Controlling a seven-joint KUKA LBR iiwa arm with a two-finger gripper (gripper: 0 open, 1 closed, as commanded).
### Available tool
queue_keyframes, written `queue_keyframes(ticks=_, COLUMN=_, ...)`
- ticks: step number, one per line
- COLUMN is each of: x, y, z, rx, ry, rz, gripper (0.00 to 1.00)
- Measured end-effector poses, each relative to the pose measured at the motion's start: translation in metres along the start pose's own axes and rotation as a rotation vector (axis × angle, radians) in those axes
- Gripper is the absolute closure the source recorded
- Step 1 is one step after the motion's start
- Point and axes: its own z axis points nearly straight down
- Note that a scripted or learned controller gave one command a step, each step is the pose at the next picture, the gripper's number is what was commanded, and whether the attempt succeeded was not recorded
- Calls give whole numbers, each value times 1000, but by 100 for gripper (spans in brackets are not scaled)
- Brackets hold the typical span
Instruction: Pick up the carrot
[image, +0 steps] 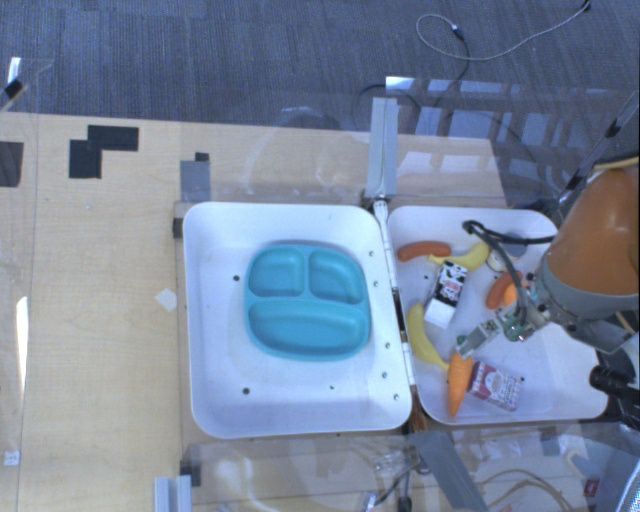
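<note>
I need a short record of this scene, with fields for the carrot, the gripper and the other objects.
carrot: lies in the right bin, near its front wall
gripper: just above the carrot, holds nothing
beside carrot: red and white packet, banana
also in right bin: sausage, small carton
left bin: blue divided plate

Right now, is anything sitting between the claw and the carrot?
Nothing visible does. The claw hangs just above the carrot at its upper end; the banana lies to its left, the red packet to its right.
</note>
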Motion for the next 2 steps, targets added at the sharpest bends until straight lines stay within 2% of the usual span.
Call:
queue_keyframes(ticks=1, x=61, y=35, z=-26, rx=-3, ry=-2, rz=-111, gripper=0)
queue_keyframes(ticks=2, x=9, y=6, z=-108, rx=-4, ry=-3, rz=195, gripper=0)
